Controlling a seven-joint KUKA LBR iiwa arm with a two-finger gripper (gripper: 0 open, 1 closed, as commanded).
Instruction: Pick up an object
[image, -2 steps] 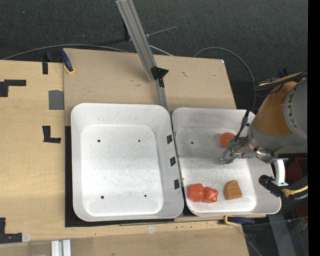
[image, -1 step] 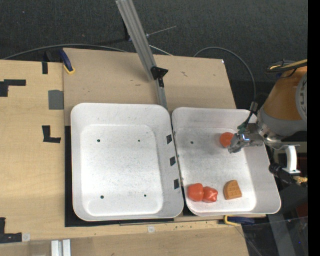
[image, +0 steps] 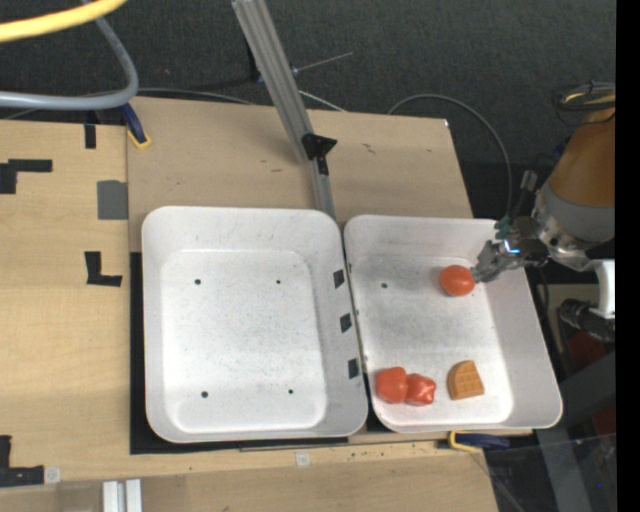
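An orange-red ball (image: 457, 281) lies in the upper right part of the right bin (image: 400, 250). My gripper (image: 492, 260) sits just right of the ball, close to it or touching it, above the bin's right rim. Near the front of the same bin lie a red lumpy object (image: 404, 386) and a tan waffle-like piece (image: 465, 380).
The left bin (image: 240, 320) sits beside the right one on the wooden bench. A metal rod (image: 290, 100) slants down from the top to the gap between the bins. Cables run over the dark floor at the back.
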